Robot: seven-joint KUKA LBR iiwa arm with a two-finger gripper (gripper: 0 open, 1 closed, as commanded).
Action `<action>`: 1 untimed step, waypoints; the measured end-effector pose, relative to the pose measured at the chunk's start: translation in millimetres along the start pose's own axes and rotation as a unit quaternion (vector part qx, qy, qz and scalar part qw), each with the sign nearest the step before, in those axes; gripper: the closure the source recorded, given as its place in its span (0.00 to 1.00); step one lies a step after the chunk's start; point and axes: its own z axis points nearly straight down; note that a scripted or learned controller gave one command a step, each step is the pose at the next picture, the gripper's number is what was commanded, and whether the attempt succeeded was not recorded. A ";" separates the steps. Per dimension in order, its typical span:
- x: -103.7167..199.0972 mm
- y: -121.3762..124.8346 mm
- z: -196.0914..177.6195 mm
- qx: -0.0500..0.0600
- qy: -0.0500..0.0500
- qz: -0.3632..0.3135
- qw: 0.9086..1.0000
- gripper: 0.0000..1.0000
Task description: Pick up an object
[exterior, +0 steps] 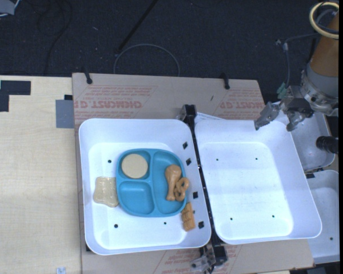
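Note:
In the left bin [97,136] lies a blue divided plate [138,198]. A round tan cookie [134,165] sits in its upper-left section and a brown pretzel-shaped piece [176,182] in its right section. A pale slice of bread [106,191] lies against the plate's left edge, and a small brown piece [187,216] lies off its lower right corner. My gripper [278,120] hangs above the far right corner of the right bin [246,176], well away from all these objects. Its fingers are spread open with nothing between them.
A black hinge strip [195,176] runs between the two bins. Brown cardboard [148,99] lies under and behind them. A pale wooden bench top [28,170] stretches to the left, and cables cross the dark floor [143,44] at the back.

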 end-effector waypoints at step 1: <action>0.0 1.6 -6.4 -0.005 -0.001 -0.001 1.000 0.00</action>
